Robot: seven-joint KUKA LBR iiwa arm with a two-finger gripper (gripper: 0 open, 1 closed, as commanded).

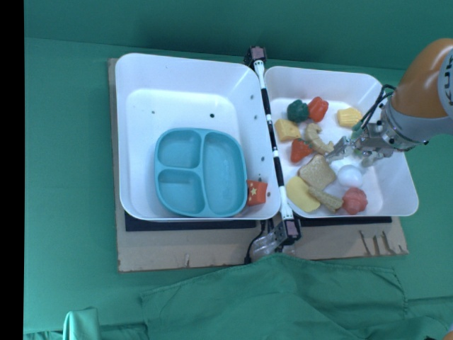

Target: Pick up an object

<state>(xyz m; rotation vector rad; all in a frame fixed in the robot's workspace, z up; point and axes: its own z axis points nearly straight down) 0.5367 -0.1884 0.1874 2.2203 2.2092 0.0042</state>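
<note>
Fingers (352, 151) low in the right bin (396, 190), tips down among the toy food; whether they are apart or together I cannot tell from this slant. Nothing visibly between them.

Left to right across the tabletop (71, 154), which is covered in green cloth:

Left bin (141, 76), white and shallow. Inside it a teal divided plate (202, 173) with three compartments, lying flat toward the near side. Just beside the plate's right near corner, a small red block (257, 191) with a yellow mark, against the bin wall.

Between the bins, a black-and-white striped bar (269, 126) running front to back.

Right bin, the pile of candidates for the pick: a yellow piece (287, 129) near the left wall, dark green broccoli (298, 110) and a red pepper (318, 108) behind it, touching or nearly so. A red strawberry-like piece (301, 150), a tan slice of bread (317, 171), a yellow cheese wedge (302, 194) toward the front. A white egg (349, 175) lies just beside my tips, on the near side. A pinkish-red lump (354, 200) sits in front of the egg. A small yellow piece (349, 117) lies at the back, near my wrist.

My arm (425, 83) comes in from the right, orange band above the bin's far right rim.
</note>
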